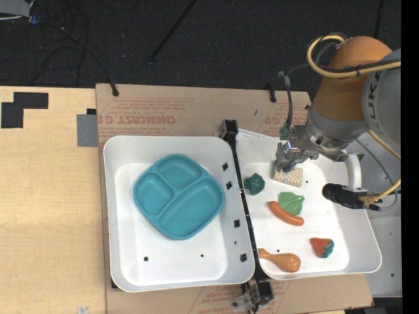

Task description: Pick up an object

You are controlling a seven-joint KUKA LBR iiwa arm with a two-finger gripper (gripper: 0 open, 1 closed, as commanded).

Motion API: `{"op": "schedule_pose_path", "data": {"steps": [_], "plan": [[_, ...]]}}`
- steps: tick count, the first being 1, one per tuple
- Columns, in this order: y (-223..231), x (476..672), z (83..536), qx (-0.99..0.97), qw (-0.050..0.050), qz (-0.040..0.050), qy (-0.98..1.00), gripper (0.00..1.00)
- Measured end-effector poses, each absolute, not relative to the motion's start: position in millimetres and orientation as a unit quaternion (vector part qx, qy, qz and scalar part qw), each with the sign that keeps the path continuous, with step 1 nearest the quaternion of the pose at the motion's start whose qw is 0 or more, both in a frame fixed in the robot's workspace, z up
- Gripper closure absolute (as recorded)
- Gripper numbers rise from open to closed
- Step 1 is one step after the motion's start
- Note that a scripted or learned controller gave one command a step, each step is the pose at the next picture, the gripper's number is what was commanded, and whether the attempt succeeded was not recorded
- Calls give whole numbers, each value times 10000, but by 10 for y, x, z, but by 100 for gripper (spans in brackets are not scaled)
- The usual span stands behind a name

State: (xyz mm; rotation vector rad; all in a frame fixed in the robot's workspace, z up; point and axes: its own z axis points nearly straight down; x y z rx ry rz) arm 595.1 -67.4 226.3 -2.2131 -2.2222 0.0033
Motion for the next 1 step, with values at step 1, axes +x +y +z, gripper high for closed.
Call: {"op": "schedule_pose_path", "data": {"steps": [1], "plan": [[-211,5849,2348,-7056,17,11,-7086,100]]}}
